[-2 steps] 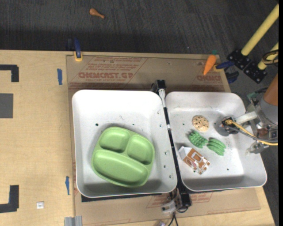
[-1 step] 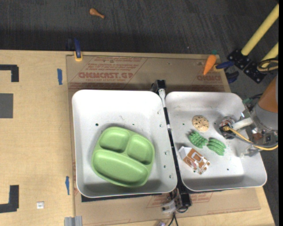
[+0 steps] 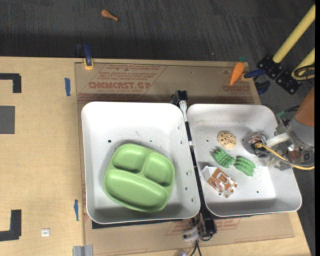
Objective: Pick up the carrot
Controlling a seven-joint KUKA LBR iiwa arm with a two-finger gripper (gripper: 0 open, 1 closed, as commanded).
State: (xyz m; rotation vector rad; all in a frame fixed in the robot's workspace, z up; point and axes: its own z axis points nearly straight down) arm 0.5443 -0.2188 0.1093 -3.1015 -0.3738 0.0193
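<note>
Carrot [image 3: 237, 74], a small orange tapered piece with a green top, lies tilted on the brown printed cardboard sheet [image 3: 150, 82] at the upper right of the frame. It sits just above the far rim of the right-hand shallow white plastic bin [image 3: 287, 197], outside both bins.

The grey metal gripper [image 3: 292, 150] hangs at the right edge of that bin, well apart from the carrot. Whether it is open or closed cannot be told.

Inside the right bin lie a round tan cookie with dark specks [image 3: 226, 139] and two ridged green leaf-like pieces [image 3: 223, 158] [image 3: 244, 165] side by side. Lower down is a flat white packet with brown markings [image 3: 220, 181].

The left-hand shallow white bin [image 3: 100, 120] has smooth walls and rounded corners. It holds a glossy green moulded plastic plate with three rounded sections [image 3: 140, 176], set at a slant.

The bins rest on the cardboard, which lies on a pale wooden bench [image 3: 40, 165] marked with black tape. A blue clamp [image 3: 88, 54] grips the cardboard at its upper left corner. Beyond the bench is dark carpet [image 3: 175, 25], with a small orange scrap [image 3: 109, 15] on it at the upper left and a yellow pole [image 3: 297, 31] at the upper right.
</note>
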